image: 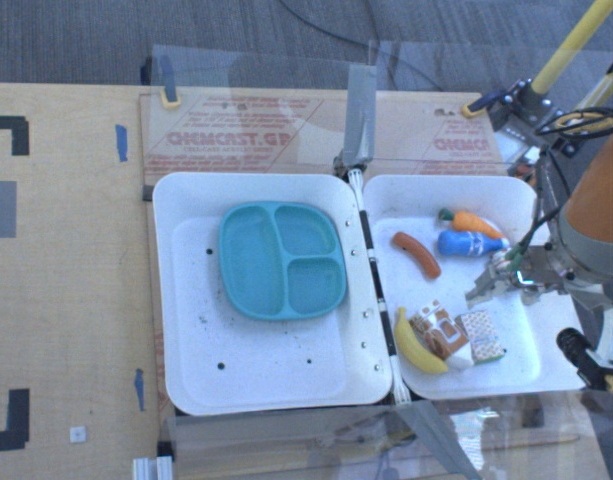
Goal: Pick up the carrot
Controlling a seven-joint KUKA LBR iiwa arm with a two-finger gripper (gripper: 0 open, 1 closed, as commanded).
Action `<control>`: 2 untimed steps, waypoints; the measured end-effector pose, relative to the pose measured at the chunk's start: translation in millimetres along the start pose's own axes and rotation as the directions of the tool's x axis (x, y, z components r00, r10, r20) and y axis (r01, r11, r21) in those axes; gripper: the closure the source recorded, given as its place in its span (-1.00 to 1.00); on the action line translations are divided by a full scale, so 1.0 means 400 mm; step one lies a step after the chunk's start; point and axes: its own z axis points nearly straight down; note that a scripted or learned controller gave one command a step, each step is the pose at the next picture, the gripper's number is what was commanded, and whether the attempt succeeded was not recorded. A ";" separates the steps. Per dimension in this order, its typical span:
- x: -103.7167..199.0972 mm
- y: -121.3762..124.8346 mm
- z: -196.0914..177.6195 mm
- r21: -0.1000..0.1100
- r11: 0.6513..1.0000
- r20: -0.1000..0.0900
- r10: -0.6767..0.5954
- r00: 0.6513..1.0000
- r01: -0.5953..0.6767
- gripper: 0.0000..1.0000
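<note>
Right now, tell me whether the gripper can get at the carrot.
Probably yes. The carrot lies uncovered at the far edge of the right bin, touching the blue bottle. The gripper hangs just beside them, nothing between. The bottle may crowd the fingers.

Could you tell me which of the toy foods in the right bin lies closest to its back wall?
The carrot, orange with a green top, just behind the blue bottle.

The carrot [475,222] is a small orange toy with a green top at its left end. It lies on its side on the floor of the right bin [406,193], in the far right part, slanting slightly, and touches the far side of a blue bottle [467,244]
</note>
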 end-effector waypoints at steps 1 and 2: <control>0.040 0.190 0.113 -0.003 0.999 0.001 0.038 0.999 -0.038 -1.00; 0.090 0.303 0.273 -0.012 0.996 0.002 0.089 0.996 -0.089 -1.00</control>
